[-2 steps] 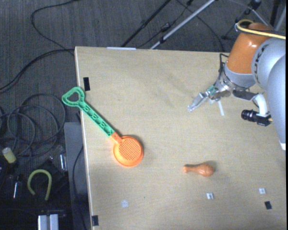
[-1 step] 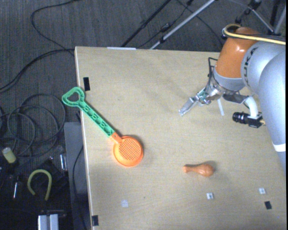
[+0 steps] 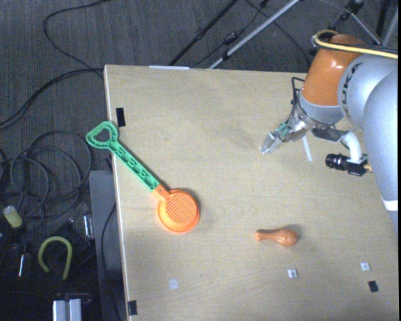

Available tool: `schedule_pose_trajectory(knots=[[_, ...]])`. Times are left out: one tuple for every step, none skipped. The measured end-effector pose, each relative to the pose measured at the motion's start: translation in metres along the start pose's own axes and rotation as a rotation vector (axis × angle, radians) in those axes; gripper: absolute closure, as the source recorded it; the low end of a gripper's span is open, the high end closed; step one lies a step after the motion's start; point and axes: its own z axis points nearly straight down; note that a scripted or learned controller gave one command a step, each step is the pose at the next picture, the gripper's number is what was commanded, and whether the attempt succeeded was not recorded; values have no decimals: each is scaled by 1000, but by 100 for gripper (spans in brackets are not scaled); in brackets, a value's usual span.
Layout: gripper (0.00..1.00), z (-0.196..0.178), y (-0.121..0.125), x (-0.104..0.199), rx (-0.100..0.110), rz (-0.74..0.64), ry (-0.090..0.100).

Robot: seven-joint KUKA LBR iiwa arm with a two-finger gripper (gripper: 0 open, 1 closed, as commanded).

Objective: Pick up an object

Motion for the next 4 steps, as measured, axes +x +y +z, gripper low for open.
schedule_pose_trajectory(knots=[[0, 0, 0, 0, 0, 0, 0], [0, 0, 0, 0, 0, 0, 0], [100, -9, 1, 0, -2, 1, 0], [0, -9, 1, 0, -2, 1, 1]])
